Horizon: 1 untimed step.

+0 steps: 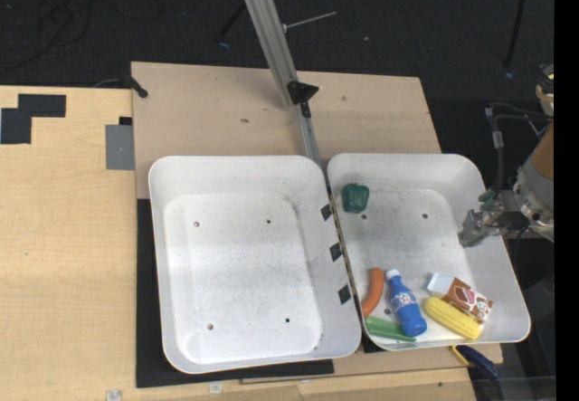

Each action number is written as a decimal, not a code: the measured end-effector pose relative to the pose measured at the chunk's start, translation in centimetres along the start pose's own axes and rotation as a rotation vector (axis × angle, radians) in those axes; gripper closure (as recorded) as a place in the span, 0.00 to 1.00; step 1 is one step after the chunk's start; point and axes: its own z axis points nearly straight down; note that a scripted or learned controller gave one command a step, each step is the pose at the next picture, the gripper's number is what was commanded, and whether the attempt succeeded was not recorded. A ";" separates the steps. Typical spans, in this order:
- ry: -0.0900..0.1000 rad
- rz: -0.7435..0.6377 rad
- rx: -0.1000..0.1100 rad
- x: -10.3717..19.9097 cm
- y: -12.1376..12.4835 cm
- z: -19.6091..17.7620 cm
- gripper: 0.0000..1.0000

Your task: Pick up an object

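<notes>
The right bin (425, 175) holds a green pepper-like toy (355, 198) near its far left corner. At its near side lie an orange carrot (372, 290), a blue bottle (404, 303), a green pod (390, 330), a yellow corn cob (452, 317), a brown carton (469, 298) and a small white block (440, 282). My gripper (478, 225) hangs at the right rim of this bin, apart from all the objects. Nothing shows between its fingers.
The left bin (237, 263) sits beside the right one, with black clips (336, 251) along the shared rim. A slanted aluminium bar (271, 37) rises behind the bins. Wooden bench surface (63, 245) extends to the left.
</notes>
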 end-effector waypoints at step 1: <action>0.003 -0.003 0.004 4.2 1.7 -0.7 1.00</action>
